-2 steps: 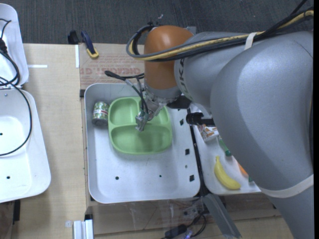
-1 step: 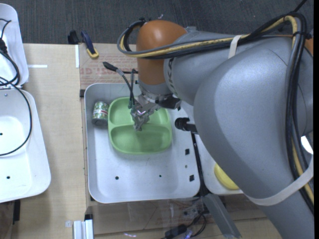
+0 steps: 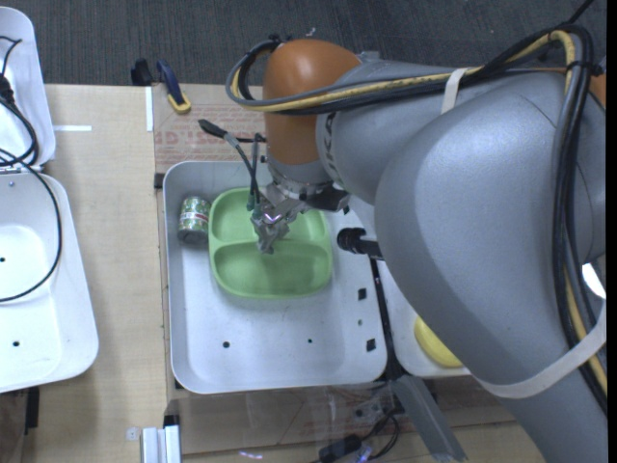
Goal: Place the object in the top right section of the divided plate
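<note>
Gripper sits mid-frame over the green divided plate, can't tell if its jaws are apart. A small can lies just left of the plate, in the white bin.

Grey arm reaching in from the right, orange band sitting above the wrist, gripper pointing straight down below it.

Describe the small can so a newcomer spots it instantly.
Find the white bin under the arm, holding a green divided plate. Just beyond the plate's left rim, on the bin floor, lies the small can on its side: silvery ends, green label, the only cylinder there.
</note>
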Controlling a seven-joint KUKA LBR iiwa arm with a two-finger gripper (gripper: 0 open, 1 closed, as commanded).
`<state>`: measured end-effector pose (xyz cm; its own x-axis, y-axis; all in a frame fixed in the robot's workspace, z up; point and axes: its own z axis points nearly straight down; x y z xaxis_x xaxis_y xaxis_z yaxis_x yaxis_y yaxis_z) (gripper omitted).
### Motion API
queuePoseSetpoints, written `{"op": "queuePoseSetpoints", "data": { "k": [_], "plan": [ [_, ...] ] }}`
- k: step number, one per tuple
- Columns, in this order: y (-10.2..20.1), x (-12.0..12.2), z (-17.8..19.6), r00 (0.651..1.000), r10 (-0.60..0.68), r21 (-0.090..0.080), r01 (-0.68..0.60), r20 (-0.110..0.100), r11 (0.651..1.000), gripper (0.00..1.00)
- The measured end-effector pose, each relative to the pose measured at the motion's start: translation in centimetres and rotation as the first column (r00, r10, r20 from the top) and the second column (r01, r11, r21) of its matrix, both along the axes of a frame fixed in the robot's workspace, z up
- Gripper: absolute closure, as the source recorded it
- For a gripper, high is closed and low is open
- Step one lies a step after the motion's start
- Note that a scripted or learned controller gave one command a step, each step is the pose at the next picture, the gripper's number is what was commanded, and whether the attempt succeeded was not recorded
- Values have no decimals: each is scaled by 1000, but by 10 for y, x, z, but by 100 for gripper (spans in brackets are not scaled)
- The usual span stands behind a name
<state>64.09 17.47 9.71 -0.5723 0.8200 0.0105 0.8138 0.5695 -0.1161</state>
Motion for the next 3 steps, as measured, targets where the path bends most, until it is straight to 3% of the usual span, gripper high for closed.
{"op": "queuePoseSetpoints", "data": {
  "k": [1,2,3],
  "plan": [
    [-3,-3,6,1000,0,-9,-1,-20,1000,100],
    [-2,-8,4,964,263,28,-263,28,964,100],
    [40,-30,5,810,575,48,-583,117,811,100]
  ]
}}
